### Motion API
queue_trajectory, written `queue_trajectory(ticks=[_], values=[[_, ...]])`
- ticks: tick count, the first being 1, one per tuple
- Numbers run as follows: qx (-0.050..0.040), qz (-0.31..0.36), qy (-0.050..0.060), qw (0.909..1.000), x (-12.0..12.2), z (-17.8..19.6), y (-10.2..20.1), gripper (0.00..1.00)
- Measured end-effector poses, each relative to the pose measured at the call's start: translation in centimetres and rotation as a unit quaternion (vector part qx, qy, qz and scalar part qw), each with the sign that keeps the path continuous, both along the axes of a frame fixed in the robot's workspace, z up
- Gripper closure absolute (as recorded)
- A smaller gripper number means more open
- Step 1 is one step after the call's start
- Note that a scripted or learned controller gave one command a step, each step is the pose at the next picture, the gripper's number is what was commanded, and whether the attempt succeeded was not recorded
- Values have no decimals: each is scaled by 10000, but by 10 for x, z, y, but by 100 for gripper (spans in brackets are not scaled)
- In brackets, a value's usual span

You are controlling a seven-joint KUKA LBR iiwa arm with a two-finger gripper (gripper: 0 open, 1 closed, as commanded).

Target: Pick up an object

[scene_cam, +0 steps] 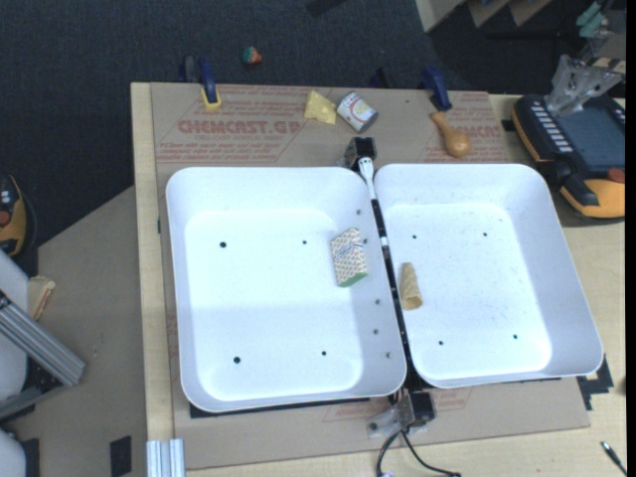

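Whether the gripper is spread or closed cannot be told here, so places are given from the right side, where the arm comes in.

Nearest the camera lies a small tan roll. It is in the right bin, the first bin the arm would cross, and rests against that bin's far-side wall by the seam. It looks light, stiff and rounded, so it would probably roll away from a poor pinch. A grasp across its short width looks best, though the wall crowds one side.

Just beyond the seam is a green-patterned packet, in the left bin near the wall that faces the arm. It looks like folded paper or thin card, so very light and somewhat crushable. Its flat faces would give better purchase, and it has open floor on its far side. It seems the easier pick, taken across its narrow width.

Farther back, on the board behind the bins, lie a yellow scrap, a small box and a wooden piece.
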State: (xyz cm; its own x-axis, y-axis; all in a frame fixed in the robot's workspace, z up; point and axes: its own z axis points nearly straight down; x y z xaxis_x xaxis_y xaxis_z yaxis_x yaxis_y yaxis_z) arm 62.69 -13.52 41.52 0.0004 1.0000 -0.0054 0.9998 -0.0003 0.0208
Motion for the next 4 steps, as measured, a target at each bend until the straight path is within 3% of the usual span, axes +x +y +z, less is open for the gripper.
queue_trajectory(ticks=[1, 2, 3, 4], values=[[50, 56, 152, 9999, -48, -81, 119, 100], [16, -48, 127, 9999, -60, -106, 11, 100], [48, 45, 141, 9999, -84, -143, 106, 100], [30, 12, -4, 10000, -128, 27, 107, 100]])
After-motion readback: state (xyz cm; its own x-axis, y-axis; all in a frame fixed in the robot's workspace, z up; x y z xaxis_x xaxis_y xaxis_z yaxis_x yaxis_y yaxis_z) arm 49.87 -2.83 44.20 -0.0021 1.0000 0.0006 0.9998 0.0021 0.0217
